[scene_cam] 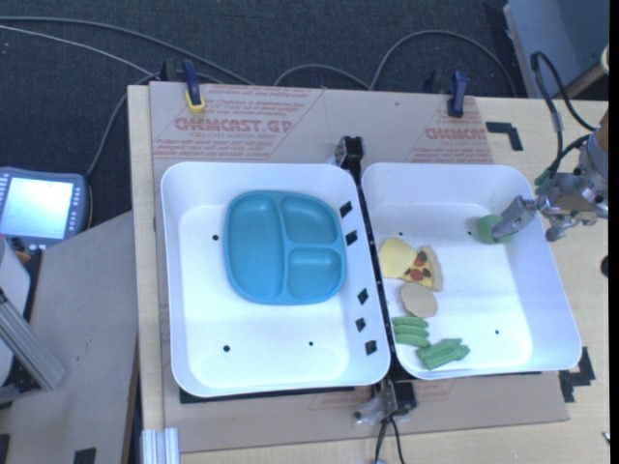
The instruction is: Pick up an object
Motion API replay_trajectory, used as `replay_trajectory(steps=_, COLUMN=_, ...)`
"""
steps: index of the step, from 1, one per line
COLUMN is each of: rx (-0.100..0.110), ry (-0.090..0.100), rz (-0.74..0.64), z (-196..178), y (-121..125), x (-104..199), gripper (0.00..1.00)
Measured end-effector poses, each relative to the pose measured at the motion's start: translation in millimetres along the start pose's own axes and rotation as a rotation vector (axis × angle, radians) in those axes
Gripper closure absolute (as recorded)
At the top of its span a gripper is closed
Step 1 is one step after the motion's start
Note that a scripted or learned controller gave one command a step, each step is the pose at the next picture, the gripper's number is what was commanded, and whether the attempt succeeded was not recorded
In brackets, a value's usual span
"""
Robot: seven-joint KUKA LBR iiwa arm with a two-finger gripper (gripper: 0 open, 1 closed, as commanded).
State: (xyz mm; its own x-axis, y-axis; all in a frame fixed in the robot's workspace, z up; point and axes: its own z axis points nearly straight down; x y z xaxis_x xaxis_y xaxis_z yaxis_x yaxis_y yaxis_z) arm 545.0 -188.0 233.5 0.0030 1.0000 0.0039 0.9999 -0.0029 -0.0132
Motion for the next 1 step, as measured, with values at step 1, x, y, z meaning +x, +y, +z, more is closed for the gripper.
replay_trajectory(steps=1, rx=-0.012, ry=-0.003, rz=-0.003, z=-6.4, y=2.6, x=0.4, gripper=0.00)
